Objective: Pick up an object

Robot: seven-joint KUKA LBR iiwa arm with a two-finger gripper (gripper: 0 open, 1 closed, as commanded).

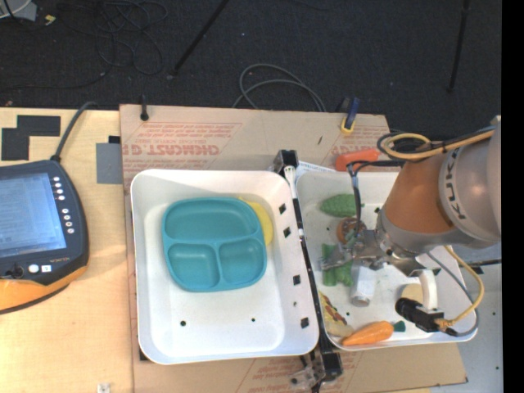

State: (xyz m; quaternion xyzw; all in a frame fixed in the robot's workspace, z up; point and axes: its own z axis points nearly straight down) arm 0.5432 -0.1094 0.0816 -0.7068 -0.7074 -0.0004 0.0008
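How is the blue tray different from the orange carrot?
The teal divided tray lies in the left bin; the carrot lies in the right bin, by its near edge. The tray is broad, flat and split into compartments, while the carrot is small, slim and pointed. The tray is teal; the carrot is orange with a green end. Both lie flat on a white bin floor.

At frame right the arm (pixel 438 199) reaches over the right bin (pixel 385 341), its gripper (pixel 348 256) low among green pieces (pixel 337 205) and a carrot (pixel 368 333), while the left bin (pixel 147 219) holds a teal tray (pixel 214 242).
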